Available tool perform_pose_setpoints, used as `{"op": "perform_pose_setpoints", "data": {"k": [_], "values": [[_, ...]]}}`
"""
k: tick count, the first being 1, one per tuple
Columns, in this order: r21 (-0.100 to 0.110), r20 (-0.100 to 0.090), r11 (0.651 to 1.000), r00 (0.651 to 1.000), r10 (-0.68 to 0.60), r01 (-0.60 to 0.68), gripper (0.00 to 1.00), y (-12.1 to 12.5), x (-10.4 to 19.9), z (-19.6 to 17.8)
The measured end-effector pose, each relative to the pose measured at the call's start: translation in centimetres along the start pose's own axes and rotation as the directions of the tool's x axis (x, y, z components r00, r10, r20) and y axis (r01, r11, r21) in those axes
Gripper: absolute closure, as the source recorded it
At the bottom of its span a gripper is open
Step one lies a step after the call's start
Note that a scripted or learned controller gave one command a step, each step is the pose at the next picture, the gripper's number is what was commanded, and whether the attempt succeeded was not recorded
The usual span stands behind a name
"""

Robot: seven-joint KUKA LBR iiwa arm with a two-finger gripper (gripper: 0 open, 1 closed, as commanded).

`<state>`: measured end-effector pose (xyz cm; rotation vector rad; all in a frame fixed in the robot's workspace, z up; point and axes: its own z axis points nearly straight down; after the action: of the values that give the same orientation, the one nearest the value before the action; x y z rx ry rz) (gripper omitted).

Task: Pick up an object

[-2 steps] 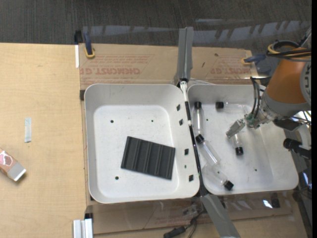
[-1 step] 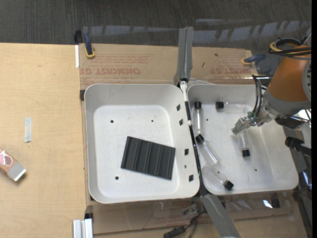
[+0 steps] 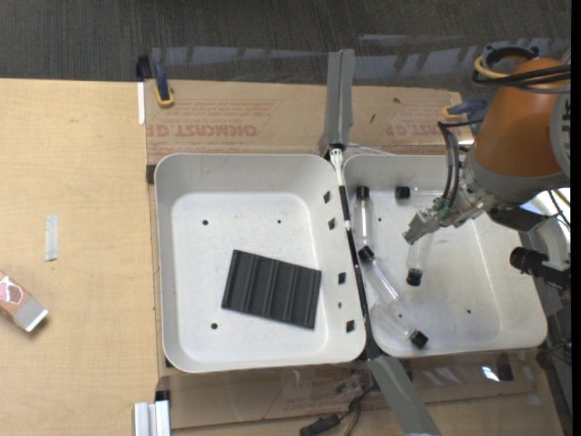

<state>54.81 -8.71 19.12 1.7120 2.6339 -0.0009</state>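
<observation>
A dark grey ribbed slab lies flat in the left bin, slightly turned, near the bin's front. In the right bin a clear tube with black end caps runs along the left wall. Small black pieces lie apart from one another in this bin: one near the middle and one at the front. My gripper hangs over the right bin's middle, tilted down to the left, just above the black piece in the middle. Nothing shows in its grasp.
The grey arm with its orange band covers the right bin's back right corner. A metal post rises behind the wall between the bins. Cardboard lies behind both bins. A small packet and a grey strip rest on the wooden bench at left.
</observation>
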Motion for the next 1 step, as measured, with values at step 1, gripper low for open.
{"op": "perform_pose_setpoints", "data": {"k": [1], "values": [[0.0, 0.0, 1.0, 1.0, -0.003, 0.003, 1.0, 0.41, 0.69, 0.0]]}}
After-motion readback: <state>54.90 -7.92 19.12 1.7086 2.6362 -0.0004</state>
